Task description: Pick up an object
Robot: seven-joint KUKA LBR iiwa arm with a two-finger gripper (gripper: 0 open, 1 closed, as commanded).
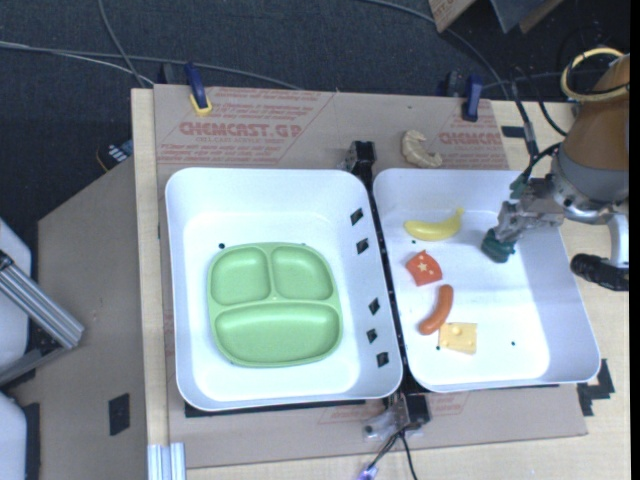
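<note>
In the right bin (545, 353) lie a yellow banana (434, 228), a red strawberry-like piece (424, 267), an orange-red sausage (436, 309) and a yellow cheese wedge (459, 338). A small dark green object (498, 247) sits in the bin's upper right part. My gripper (510, 224) hangs at that green object, its tip touching or just above it. The arm's grey wrist and orange band (600, 138) come in from the right.
The left bin (190, 298) holds a green divided plate (273, 303). A beige lump (421, 148) lies on the cardboard behind the bins. Blue clamps (200, 93) hold the board's back edge. Black clips line the seam between the bins.
</note>
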